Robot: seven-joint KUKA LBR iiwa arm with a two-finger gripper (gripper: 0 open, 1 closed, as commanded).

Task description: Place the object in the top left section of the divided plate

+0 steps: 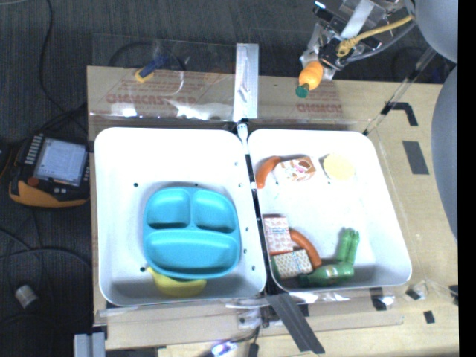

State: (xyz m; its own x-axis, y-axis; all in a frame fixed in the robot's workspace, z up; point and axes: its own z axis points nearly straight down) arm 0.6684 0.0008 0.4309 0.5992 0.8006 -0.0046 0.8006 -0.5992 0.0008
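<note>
Two shallow white bins sit side by side on the table (416, 125). The left bin (119, 169) holds a blue divided plate (192, 233) with a yellow item (176, 283) tucked under its near edge; the right bin (372, 222) holds assorted toy foods, among them a green vegetable (338, 259), a red-and-white carton (277, 233) and a pale yellow disc (339, 167). High at the upper right, beyond the bins' far rims, the pincer (321, 59) appears clenched on a small carrot (310, 76) — orange body, green tip hanging downward — which shows between and just below the fingertips. The carrot is thus aloft, above the cardboard backing (186, 88) behind the right bin, well apart from the plate.

Step in hand, as judged: transport, with the object lifted and not yet carried over. The next move calls for a sweep leftward and toward the camera across the central divider (247, 169), to a stop over the plate's top left section (168, 210) — the smaller far compartment on the left — followed by a descent close enough that the carrot does not roll over the ridge into the neighbouring section on release.
</note>
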